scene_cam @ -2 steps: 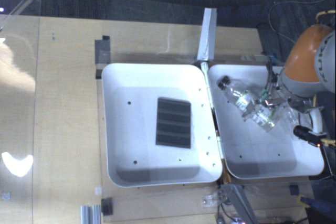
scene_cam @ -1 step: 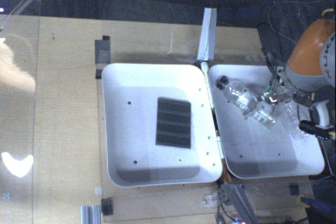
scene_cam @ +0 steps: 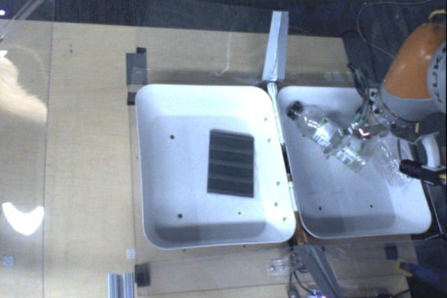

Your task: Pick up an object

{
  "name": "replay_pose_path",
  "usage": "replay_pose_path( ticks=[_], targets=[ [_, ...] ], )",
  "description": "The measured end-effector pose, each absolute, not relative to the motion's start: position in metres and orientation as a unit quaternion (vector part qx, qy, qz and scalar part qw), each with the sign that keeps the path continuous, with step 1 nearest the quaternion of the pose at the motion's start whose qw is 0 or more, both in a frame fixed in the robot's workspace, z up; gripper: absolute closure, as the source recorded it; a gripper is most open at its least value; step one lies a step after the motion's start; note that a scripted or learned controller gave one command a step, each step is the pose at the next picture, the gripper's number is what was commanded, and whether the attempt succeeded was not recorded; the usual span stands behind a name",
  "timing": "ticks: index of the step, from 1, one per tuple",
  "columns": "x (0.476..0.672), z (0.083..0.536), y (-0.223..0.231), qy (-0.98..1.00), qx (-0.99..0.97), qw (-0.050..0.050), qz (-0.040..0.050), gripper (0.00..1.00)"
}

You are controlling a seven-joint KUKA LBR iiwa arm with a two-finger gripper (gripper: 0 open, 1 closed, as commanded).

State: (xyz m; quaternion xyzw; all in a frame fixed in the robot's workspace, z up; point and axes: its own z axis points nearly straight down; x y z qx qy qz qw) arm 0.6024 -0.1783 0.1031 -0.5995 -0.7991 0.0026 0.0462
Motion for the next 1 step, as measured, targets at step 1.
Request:
replay_pose_path(
  ticks=[1],
  targets=[
    [0.6359,0.1703,-0.1364,-0.806,-0.592,0.012,0.0072,1.0]
  ],
)
